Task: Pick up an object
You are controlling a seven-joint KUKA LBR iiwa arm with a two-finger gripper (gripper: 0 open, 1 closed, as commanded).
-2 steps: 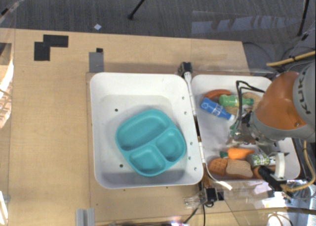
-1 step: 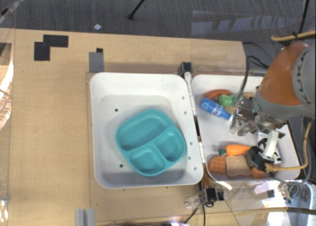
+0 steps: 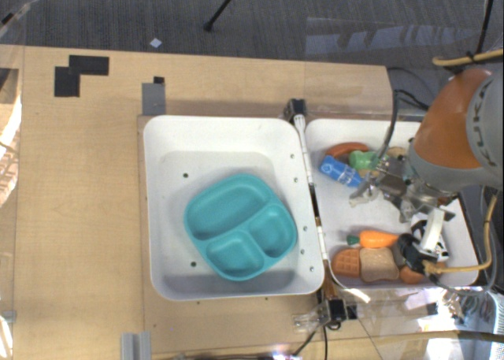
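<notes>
1. Two white bins sit side by side on the bench. The left bin [image 3: 157,217] carries a teal divided plate [image 3: 240,227], lying near its middle, tilted toward the front right corner.
2. The right bin [image 3: 337,220] carries the small stuff. At its back edge: a blue bottle-like toy [image 3: 337,170], a green piece [image 3: 362,160] touching it, and a reddish-orange piece [image 3: 346,148] just behind both.
3. Along the front edge of the right bin: a toy carrot [image 3: 376,238], with a brown bread-like lump [image 3: 352,262] and a tan block [image 3: 378,265] just in front of it, all crowded together.
4. The arm [image 3: 457,126] reaches over the right bin's far side. The gripper [image 3: 376,183] hangs low between the two clusters, close beside the blue toy and green piece.
5. Jaw state: cannot tell; metal parts and cables blur together there. Nothing can be made out held in it.
6. Step in hand, as a guess: the approach, or the settling onto a target, grasp not yet confirmed.
7. The nearest candidates are the blue toy and green piece. The next move calls for centring over one item, closing firmly, then lifting straight up.
8. Risk: the items touch, so a close may nudge a neighbour or slip off.
</notes>
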